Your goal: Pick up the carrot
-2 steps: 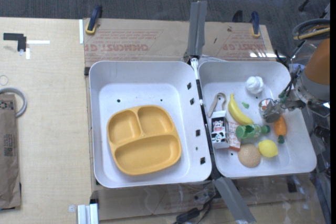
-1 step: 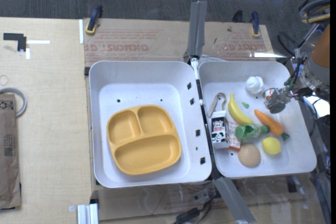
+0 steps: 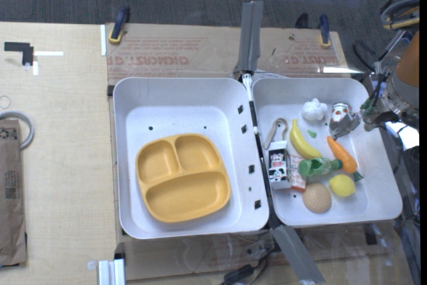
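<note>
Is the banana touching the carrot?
Apart. In the camera view the banana lies left of the carrot in the right bin, with a strip of white bin floor plainly visible between them.

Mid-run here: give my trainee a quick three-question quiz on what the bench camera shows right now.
1. True or false: the carrot lies in the same bin as the yellow plate.
2. Which item touches the carrot's lower end? A) lemon B) banana C) milk carton
3. Fill in: the pincer is above the carrot's ____ end.

Key: 1 false, it is in the right bin; 2 A; 3 upper.
</note>
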